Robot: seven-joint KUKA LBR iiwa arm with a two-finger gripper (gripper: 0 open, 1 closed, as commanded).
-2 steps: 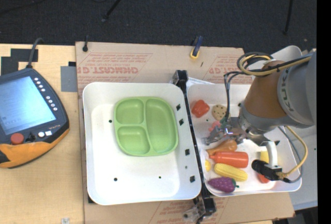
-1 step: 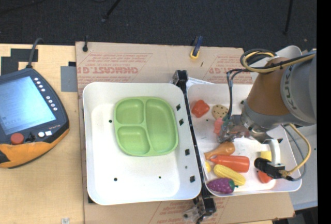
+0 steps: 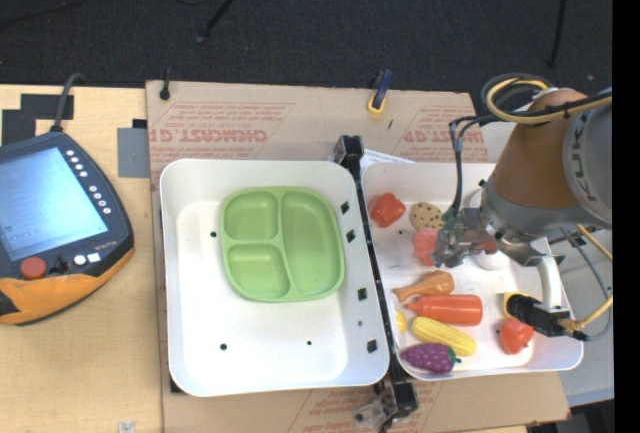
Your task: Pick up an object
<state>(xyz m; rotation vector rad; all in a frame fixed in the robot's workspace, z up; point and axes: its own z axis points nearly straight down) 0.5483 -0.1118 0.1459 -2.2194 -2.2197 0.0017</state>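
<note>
The end effector (image 3: pixel 452 246) hangs low in the right bin (image 3: pixel 560 359), touching a pink toy (image 3: pixel 427 243). I cannot tell how wide it is open or if it holds the toy. A cookie (image 3: pixel 425 215) sits just above.

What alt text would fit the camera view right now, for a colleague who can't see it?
The grey arm's gripper hangs over the right bin beside a pink toy, among toy foods including a ketchup bottle, corn and grapes. The left bin holds a green divided plate.
</note>
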